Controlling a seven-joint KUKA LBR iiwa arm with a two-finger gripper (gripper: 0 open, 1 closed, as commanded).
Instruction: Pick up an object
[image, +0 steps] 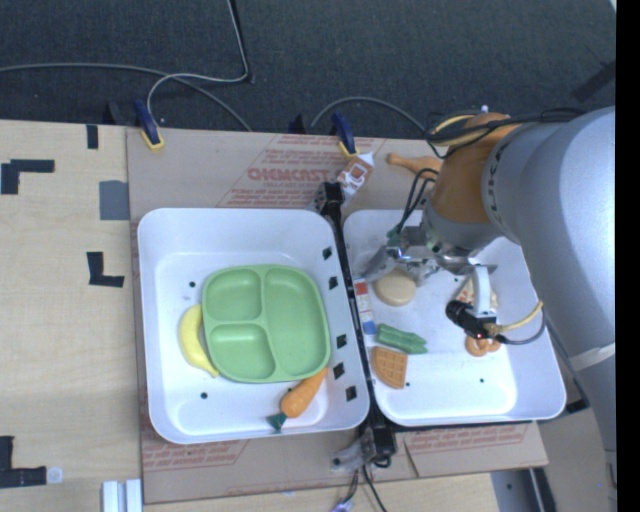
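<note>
the grey arm (560, 190) is reaching in from the right side of the bench (60, 300) and is hanging over the right bin (500, 400), with its orange band (460, 180) sitting above the bin's far edge. the end effector (400, 258) is hovering in the far left part of that bin, just above a pale round bun-like piece (396, 290); whether it is spread or closed cannot be told from this angle, and nothing is showing between its tips.

in the right bin, the bun-like piece is lying near the left wall, a green pod-shaped toy (402, 340) is lying just nearer the front, and an orange waffle-patterned piece (389, 366) is sitting close beside that, toward the front left corner. a small orange object (481, 345) is resting toward the right side of the bin, partly under a black and white part of the arm's cabling.

in the left bin (165, 400), a green divided plate (266, 322) is lying in the middle. a yellow banana (193, 340) is touching the plate's left edge, and a toy carrot (303, 395) is lying at the plate's front right corner, pointing toward the bin's front edge.
</note>
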